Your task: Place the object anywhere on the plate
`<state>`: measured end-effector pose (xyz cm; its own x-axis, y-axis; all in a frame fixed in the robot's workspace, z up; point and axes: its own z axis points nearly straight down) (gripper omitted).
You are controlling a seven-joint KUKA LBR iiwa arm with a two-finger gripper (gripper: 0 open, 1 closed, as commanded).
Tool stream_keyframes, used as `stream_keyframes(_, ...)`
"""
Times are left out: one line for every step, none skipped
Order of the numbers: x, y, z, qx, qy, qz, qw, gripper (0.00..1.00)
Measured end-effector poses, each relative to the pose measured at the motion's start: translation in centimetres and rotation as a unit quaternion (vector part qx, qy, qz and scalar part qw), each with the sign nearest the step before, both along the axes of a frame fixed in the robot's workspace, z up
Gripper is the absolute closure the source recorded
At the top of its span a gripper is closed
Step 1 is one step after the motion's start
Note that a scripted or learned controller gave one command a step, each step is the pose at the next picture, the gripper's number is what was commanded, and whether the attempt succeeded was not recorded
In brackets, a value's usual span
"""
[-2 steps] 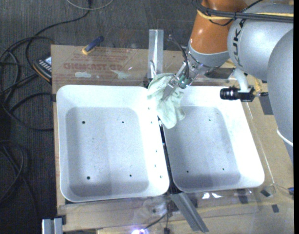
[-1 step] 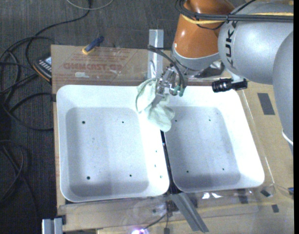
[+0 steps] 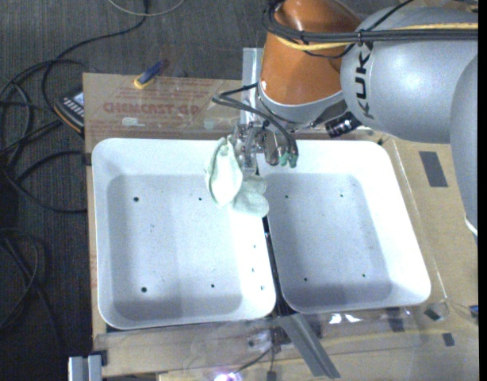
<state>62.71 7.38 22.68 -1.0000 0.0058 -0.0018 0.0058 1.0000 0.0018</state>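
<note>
A pale green-white, rounded object hangs tilted on edge over the back right corner of the left bin. Its upper edge sits between the dark fingers of my gripper, which is shut on it. A second pale, soft-looking patch lies just below it on the rim where the two bins meet; I cannot tell whether this is part of the same object. The wrist and its orange band stand directly above, hiding the back rim between the bins.
The right bin lies beside the left one, both with plain white floors. Behind them, a cardboard sheet carries a blue-and-yellow tool. Black cables run over the floor at left. The grey arm fills the upper right.
</note>
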Motion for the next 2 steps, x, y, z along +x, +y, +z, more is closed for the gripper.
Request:
stream_keyframes(-1.20, 5.13, -0.25, 0.0004, 0.000, 0.003, 1.0000, 1.00)
stream_keyframes(-1.17, 5.10, -0.21, 0.0004, 0.000, 0.003, 1.0000, 0.00)
